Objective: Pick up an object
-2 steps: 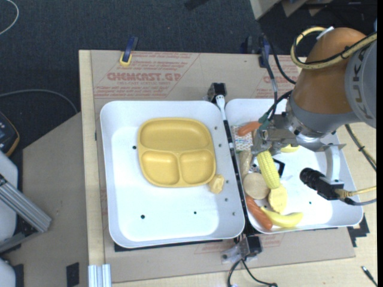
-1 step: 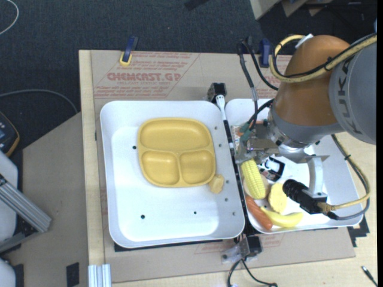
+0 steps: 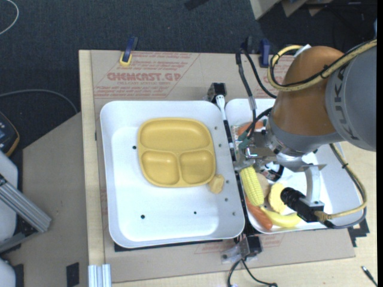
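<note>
1. In the right bin (image 3: 342,187), the arm (image 3: 311,100) reaches in from the right, and its orange band and grey wrist cover much of the bin's upper half.
2. Under the wrist, the gripper (image 3: 249,153) hangs by the bin's left wall, close to the divide between the two bins. Its tips are lost among metal parts and shadow, so I cannot tell whether the jaws are spread or pressed together, and nothing can be seen between them.
3. Just below the gripper lies a corn (image 3: 252,184), lengthwise along the left wall, with its upper end nearest the gripper. Whether they touch is unclear.
4. Right of the corn a banana (image 3: 275,202) curves towards the bin's near edge. A carrot (image 3: 260,215) lies between the corn's lower end and the banana, close against both.
5. In the left bin (image 3: 119,208) sits a yellow plate (image 3: 176,151) with three compartments — one long, two small — above the bin's middle.
6. A small yellow lump (image 3: 216,185) rests at the plate's lower right corner, touching or nearly touching it.
7. Both bins stand on a brown board (image 3: 149,73) printed in red.
</note>
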Controlling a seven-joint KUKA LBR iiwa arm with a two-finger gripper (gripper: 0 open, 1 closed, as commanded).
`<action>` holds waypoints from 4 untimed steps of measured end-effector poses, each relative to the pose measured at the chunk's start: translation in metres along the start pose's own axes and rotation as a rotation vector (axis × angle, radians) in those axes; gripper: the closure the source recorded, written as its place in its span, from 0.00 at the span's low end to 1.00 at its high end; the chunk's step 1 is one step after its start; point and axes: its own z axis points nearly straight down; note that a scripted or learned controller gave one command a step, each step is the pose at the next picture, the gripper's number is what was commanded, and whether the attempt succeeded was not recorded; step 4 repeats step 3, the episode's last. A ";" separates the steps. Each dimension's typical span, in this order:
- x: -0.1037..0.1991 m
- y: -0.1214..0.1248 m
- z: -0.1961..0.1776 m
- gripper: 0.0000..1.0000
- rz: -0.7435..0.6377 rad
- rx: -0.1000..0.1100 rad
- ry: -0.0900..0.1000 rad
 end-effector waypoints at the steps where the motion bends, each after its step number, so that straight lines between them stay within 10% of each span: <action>1: -0.002 0.010 0.007 1.00 0.000 -0.004 -0.001; 4: -0.004 0.018 -0.009 1.00 -0.002 -0.007 -0.001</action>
